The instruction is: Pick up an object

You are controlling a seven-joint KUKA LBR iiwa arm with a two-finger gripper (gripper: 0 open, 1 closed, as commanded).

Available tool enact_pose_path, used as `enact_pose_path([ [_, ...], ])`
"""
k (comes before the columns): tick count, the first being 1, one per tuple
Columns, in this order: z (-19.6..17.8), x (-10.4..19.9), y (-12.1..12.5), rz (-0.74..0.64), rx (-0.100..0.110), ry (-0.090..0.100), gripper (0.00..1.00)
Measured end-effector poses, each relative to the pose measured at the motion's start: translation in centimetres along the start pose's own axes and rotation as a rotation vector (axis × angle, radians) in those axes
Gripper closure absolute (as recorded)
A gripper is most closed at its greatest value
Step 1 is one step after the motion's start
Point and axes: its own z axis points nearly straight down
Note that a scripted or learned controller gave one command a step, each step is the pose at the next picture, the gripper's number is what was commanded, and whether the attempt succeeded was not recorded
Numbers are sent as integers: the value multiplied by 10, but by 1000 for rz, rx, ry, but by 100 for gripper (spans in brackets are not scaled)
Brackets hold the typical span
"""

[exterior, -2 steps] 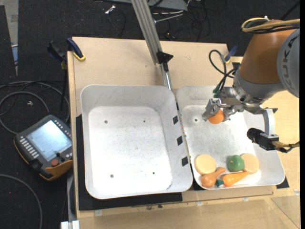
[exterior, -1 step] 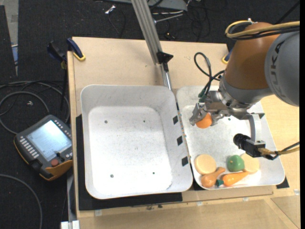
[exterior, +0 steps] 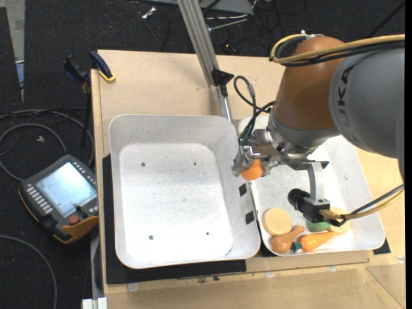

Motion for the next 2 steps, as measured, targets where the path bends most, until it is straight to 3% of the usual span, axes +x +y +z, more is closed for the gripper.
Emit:
enact_pose_path([
  [1, 2, 38, -25, 1, 1, -1, 100],
  [2, 2, 35, -24, 9, -1, -2, 0],
])
